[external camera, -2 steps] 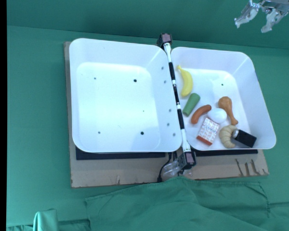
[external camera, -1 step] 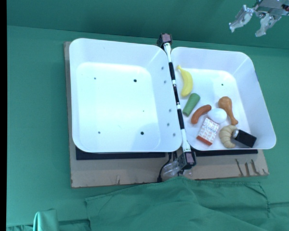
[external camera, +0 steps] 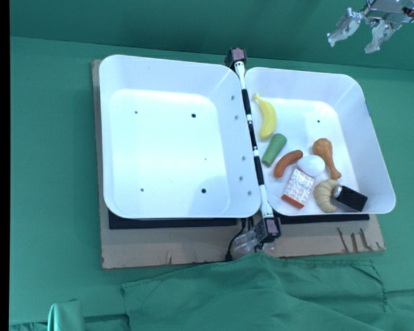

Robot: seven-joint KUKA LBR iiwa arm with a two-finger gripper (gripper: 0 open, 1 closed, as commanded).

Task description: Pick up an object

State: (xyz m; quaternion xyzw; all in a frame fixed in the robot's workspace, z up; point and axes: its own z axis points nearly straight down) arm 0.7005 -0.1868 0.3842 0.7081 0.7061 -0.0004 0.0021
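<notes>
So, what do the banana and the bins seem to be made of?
The banana: probably moulded plastic, a toy, judging by its even yellow and smooth skin. The two bins, left and right: likely thin glossy white plastic, with rounded corners and light glare.

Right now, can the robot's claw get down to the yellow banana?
Probably yes. The gripper hangs open above the far right corner of the right bin. The banana lies alone near that bin's left wall, nothing on top of it, with the green vegetable just beside its lower tip.

The gripper [external camera: 357, 36] is seen open above the right bin [external camera: 372, 150], where a banana [external camera: 265, 116], croissant [external camera: 325, 194] and drumstick [external camera: 326, 154] are held.
</notes>
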